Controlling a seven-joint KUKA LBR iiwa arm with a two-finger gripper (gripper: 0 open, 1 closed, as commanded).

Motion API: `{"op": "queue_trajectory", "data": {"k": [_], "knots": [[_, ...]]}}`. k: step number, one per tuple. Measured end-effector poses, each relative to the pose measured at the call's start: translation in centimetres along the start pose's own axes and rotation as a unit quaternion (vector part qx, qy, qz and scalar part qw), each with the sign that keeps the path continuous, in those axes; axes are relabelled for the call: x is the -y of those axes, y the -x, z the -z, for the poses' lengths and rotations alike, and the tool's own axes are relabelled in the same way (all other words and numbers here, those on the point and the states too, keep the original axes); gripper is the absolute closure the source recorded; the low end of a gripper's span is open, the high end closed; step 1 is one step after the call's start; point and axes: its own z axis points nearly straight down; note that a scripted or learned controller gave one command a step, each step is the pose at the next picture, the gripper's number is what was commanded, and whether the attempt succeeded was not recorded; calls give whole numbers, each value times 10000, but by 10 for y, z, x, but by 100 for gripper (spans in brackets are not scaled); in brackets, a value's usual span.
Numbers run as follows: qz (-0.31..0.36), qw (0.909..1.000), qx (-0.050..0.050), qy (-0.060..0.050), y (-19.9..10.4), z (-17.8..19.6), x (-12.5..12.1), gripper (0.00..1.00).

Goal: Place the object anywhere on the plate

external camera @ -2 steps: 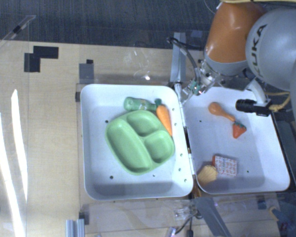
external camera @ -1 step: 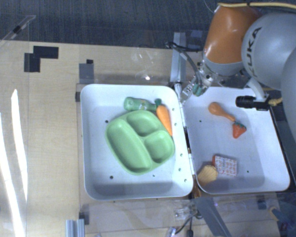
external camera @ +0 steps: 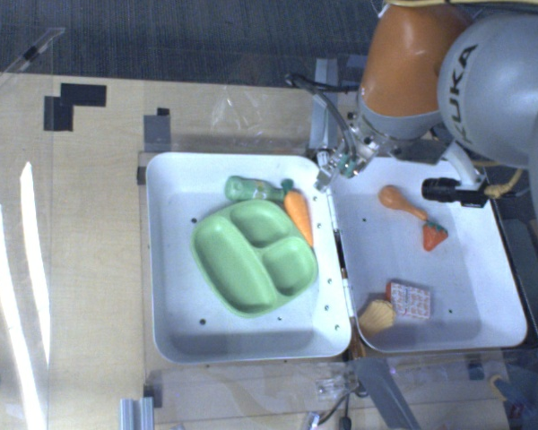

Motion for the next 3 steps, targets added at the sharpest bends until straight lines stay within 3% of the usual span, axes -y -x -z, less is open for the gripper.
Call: {"op": "queue_trajectory", "data": {"k": [1,2,3], "knots": [[275,9996,2,-9,55,-43,15,100],[357,9994,2,1,12,6,14,100],[562,9984,-4,-10,38,-43,14,100]]}}
